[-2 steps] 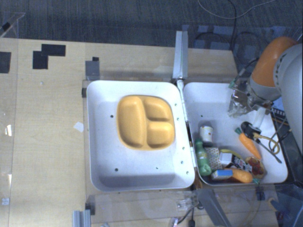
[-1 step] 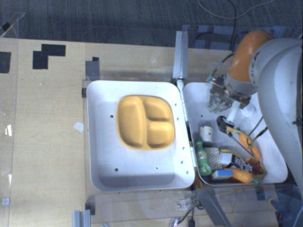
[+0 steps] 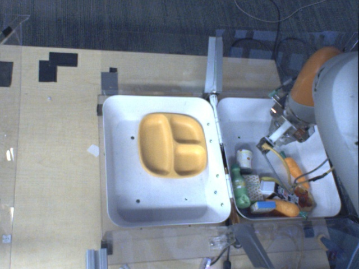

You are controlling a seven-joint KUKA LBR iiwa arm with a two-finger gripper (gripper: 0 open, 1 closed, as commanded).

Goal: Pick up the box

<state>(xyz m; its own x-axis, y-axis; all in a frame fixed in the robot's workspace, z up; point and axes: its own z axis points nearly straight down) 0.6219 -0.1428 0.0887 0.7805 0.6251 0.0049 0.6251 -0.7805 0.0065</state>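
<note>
Nearest to us, along the bottom of the frame, we see the metal brackets of the bench and the lower rims of the two white bins. In the lower part of the right bin lies a cluster of small things. We make out a green bottle lying against the bin's left wall, and just to its right a small patterned box, which we take to be the task's thing; it sits low in the right bin, between the green bottle and the jumble further right. Below it we see a white-and-blue tube-like item touching an orange carrot-shaped piece. A second orange piece lies tilted above these, toward the right wall. Just above the bottle stands a small white can with a dark top.

Further up, in the middle of the right bin, we find the gripper, hanging over the bin floor above and to the right of the can, well apart from the box. Whether it is released or clenched we cannot tell; nothing shows in its grasp. The grey arm with its orange band enters from the right edge.

The left bin holds a yellow divided tray at its centre, with three compartments.

Farthest away, at the top of the frame, we see dark carpet and a looping thin cable.
</note>
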